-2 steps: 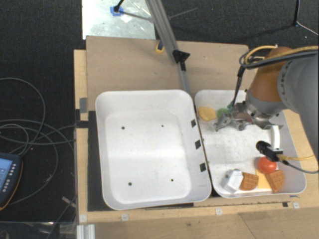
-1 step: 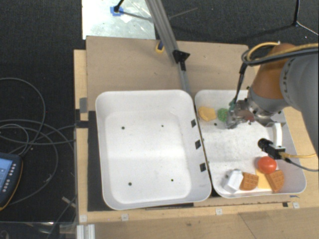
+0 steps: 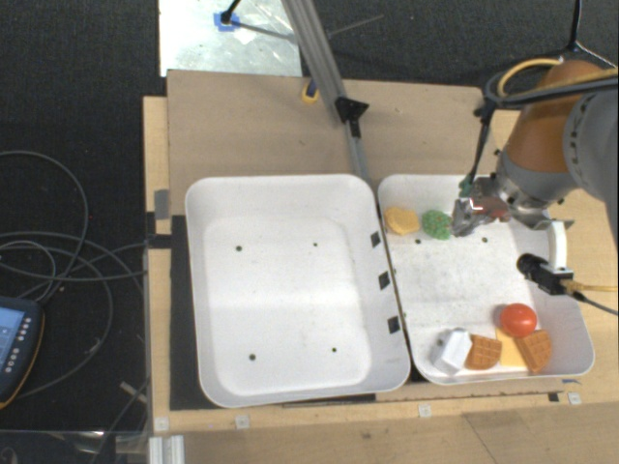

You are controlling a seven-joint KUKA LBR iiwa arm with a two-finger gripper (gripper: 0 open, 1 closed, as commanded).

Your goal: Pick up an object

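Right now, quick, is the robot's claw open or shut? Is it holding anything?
Gripper: low in the right bin, right beside the green object. Whether it is open, shut or holding anything cannot be told.

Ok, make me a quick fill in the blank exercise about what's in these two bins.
1. The tool sits in the ____ bin of the view.
2. The green object lies beside a ____ one.
3. The red ball lies near the bin's ____ edge.

Missing words: right; yellow; front

The arm (image 3: 571, 114) runs off the right edge; the fingers' (image 3: 462, 222) spread seems unreadable.
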